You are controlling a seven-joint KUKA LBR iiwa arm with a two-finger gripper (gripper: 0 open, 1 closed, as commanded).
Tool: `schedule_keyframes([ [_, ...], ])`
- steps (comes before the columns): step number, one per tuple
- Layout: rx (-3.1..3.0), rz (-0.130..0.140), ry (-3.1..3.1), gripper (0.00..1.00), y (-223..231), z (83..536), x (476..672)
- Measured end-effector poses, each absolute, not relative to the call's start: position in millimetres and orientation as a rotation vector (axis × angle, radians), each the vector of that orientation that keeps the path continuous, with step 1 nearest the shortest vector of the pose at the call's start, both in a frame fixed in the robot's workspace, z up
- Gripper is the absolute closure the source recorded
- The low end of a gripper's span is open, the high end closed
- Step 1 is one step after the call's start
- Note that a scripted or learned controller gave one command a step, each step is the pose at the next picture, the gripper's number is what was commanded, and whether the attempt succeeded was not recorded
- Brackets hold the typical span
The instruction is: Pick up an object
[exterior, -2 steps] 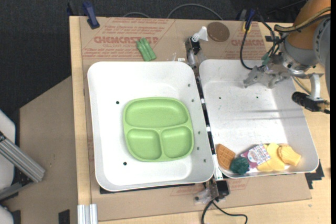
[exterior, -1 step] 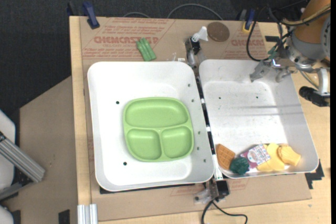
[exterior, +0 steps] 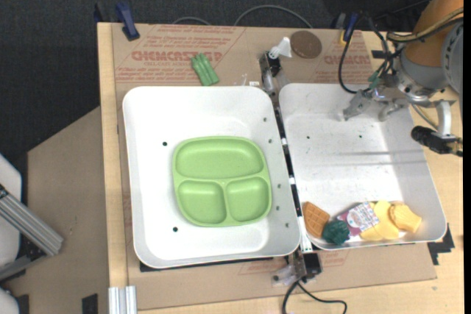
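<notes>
- Gripper (exterior: pixel 366 105) hangs over the far edge of the right bin (exterior: pixel 368 158), fingers spread open, holding nothing.
- Toys sit in a pile at the near edge of that bin: a waffle (exterior: pixel 316 218), a dark green piece (exterior: pixel 338 232), a pink packet (exterior: pixel 361 216) and yellow pieces (exterior: pixel 394 220).
- Left of that bin, the left bin (exterior: pixel 147 158) holds a green tray (exterior: pixel 221 181).

A bench (exterior: pixel 184 40) topped with printed cardboard carries two white bins: left bin (exterior: pixel 147 158), right bin (exterior: pixel 412 173), touching. Behind them lie a green object (exterior: pixel 205 70) and a brown disc (exterior: pixel 305 45).
</notes>
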State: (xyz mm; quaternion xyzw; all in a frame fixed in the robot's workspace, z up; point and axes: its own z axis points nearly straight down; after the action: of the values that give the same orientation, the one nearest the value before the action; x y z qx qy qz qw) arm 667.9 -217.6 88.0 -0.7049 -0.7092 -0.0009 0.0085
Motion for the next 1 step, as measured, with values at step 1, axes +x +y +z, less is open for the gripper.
schedule_keyframes([
  [1,-2.202,-0.003,-2.213,0.00,-216.7,85.1,666.9],
])
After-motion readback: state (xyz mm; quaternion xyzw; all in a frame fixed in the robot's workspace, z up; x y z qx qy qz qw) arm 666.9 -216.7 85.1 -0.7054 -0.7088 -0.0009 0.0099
